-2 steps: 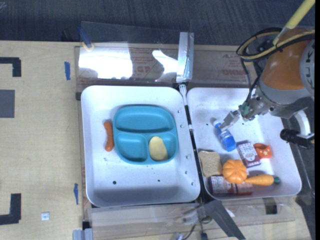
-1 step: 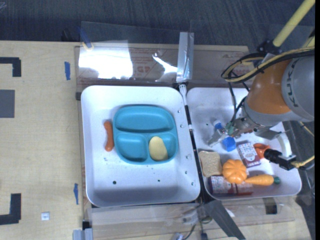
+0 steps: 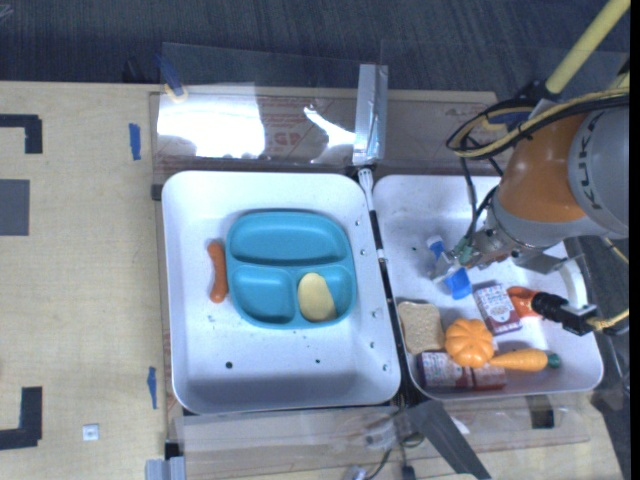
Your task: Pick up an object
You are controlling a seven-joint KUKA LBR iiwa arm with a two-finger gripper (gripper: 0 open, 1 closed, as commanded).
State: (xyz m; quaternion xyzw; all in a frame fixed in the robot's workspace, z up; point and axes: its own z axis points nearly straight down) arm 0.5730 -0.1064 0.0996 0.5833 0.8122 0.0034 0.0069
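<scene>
Fingers: state cannot be told, hidden among clutter. Gripper [image 3: 462, 259] reaches down-left into right bin [image 3: 400, 203], arm [image 3: 545, 183] angled from right, just above blue object [image 3: 457, 283].

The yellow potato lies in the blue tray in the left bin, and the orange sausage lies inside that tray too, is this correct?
Not quite. In the camera view the orange sausage lies outside the blue tray, on the left bin floor beside the tray's left edge. The yellow potato is in the tray.

Small blue object [image 3: 458, 284] — flat in right bin [image 3: 415, 203], beside red-white packet [image 3: 495, 306].
</scene>
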